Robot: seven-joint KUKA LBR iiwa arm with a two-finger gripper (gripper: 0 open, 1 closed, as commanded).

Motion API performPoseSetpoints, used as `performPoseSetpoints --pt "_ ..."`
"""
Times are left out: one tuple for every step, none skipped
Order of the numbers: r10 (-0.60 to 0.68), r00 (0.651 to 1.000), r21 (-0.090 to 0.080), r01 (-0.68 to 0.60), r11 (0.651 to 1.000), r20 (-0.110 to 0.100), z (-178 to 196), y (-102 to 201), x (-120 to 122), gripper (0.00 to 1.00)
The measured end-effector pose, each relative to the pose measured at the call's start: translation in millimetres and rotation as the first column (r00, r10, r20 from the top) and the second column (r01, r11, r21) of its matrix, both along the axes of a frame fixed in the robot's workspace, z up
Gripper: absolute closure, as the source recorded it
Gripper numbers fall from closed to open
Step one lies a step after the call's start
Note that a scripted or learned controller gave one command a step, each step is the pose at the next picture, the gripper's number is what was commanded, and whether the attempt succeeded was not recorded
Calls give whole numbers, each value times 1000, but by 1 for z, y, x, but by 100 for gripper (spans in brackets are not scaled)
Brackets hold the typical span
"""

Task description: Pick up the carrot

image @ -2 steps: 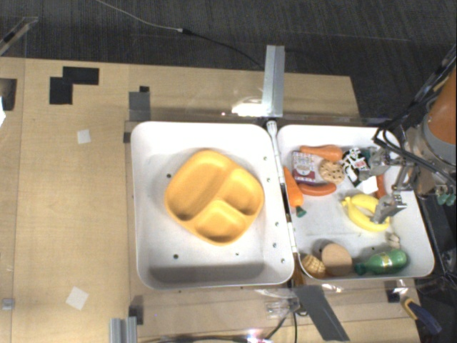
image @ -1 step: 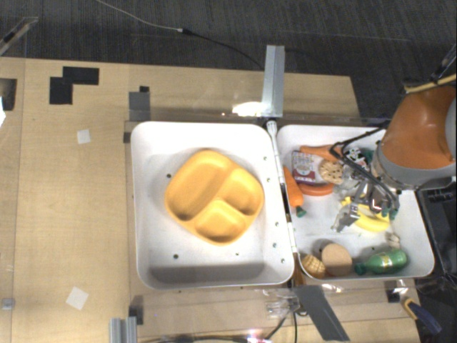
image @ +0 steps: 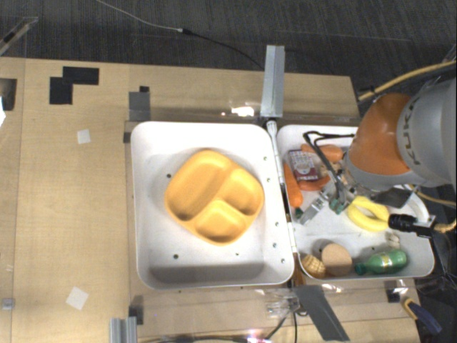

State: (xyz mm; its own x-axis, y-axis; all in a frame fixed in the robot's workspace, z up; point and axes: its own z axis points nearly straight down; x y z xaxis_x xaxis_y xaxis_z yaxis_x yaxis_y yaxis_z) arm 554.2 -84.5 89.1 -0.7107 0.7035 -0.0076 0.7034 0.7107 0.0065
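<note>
The carrot [image: 292,184] is a slim orange stick lying along the left wall of the right bin [image: 427,259], its length running front to back. My gripper [image: 323,206] hangs low over the middle of that bin, just right of the carrot's near end and apart from it. Its fingers [image: 310,211] stand open, and only bare bin floor lies between them. The grey arm with its orange band [image: 382,145] reaches in from the right and hides part of the bin's back.
A red and white packet [image: 305,164] and another orange item [image: 327,152] lie behind the gripper. A banana [image: 368,214], green bottle [image: 382,261], brown lump [image: 337,256] and waffle-like piece [image: 312,265] fill the front right. The left bin [image: 150,263] holds a yellow divided plate [image: 214,195].
</note>
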Motion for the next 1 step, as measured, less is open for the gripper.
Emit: performPoseSetpoints --pt "-345 939 1 345 939 0 -1 -55 48 0"
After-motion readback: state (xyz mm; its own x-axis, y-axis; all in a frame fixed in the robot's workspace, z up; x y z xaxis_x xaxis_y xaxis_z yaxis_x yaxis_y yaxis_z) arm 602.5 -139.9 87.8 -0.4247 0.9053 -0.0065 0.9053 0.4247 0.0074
